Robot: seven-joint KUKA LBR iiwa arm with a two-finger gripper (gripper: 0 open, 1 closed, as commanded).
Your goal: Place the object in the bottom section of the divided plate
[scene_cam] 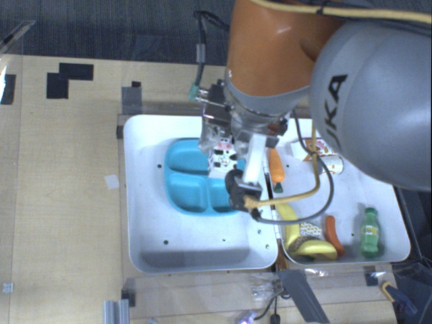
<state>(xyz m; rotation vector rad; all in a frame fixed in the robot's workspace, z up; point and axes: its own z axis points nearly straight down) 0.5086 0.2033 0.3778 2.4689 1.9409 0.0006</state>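
Lying in the left bin (145, 201), toward its right half: the blue divided plate (189, 184), flat and within easy reach of an arm coming in from the right. Hanging low over the plate's right edge, wrist bulk masking the tip: the gripper (226, 155), presumably brought there to release into the nearer compartments. Impossible to tell whether open or closed, or carrying anything; possibly a small pale patterned item under the wrist, but too muddled to call. No object visible in the exposed compartments. Gathered in the right bin (399, 247), likely as picking stock: a carrot (275, 167), a banana (314, 248), a sausage (332, 231) and a green bottle (369, 232), all well apart from the plate.
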